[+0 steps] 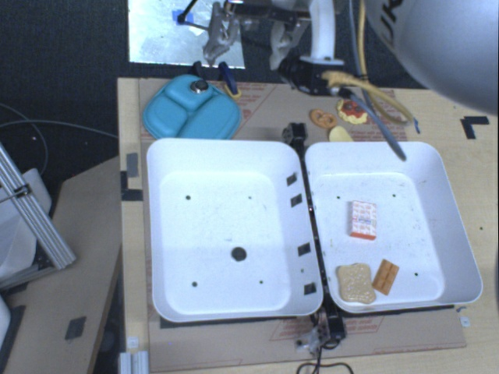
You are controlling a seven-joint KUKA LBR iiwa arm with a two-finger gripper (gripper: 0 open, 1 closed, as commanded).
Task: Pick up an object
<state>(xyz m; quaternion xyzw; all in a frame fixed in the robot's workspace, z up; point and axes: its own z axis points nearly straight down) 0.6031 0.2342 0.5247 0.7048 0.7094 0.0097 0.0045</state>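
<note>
Overhead, the hand hangs at the top of the view, above the far edge of the surface and well back from both bins — whether its fingers are released or clenched cannot be told from this angle, and nothing is seen between them. The right bin holds three things: a small red-and-white packet near its middle, and at its near edge a pale toast-shaped piece with a small orange-brown cracker just beside it. The left bin shows a dark round spot on its floor. Behind the bins lie a blue divided plate, a small pretzel, a red-topped round piece and a pale yellow piece — all on the cardboard sheet.
</note>
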